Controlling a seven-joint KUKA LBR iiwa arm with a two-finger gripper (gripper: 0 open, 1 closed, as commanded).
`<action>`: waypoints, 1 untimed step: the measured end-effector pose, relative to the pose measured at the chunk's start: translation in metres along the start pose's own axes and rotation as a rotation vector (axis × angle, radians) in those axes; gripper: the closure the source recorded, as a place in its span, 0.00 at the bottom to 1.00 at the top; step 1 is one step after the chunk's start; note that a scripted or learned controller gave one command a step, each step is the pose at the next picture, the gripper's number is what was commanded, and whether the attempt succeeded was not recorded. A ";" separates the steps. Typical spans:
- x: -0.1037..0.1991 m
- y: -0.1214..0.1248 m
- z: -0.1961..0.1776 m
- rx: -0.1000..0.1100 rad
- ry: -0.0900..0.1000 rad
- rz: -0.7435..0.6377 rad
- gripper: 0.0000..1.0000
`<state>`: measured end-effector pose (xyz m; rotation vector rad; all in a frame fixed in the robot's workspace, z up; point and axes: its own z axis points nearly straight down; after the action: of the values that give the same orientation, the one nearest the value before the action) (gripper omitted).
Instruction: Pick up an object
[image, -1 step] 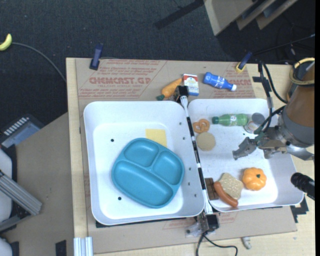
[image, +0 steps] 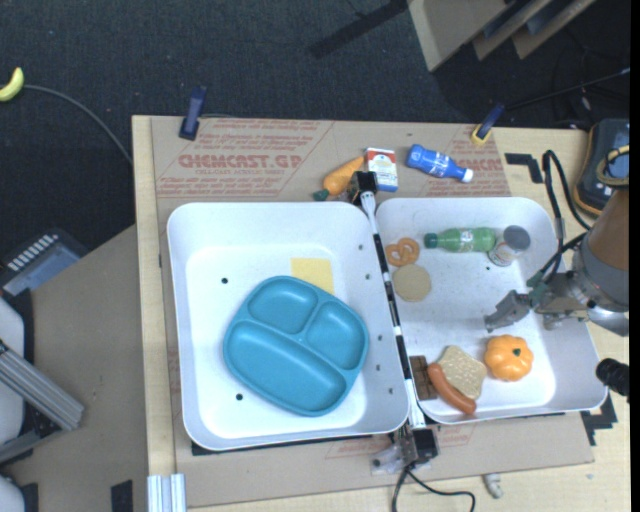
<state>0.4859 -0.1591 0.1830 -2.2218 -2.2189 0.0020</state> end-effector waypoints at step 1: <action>-0.024 -0.006 0.098 -0.003 -0.001 -0.001 0.00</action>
<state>0.4793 -0.1831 0.0847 -2.2231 -2.2215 -0.0007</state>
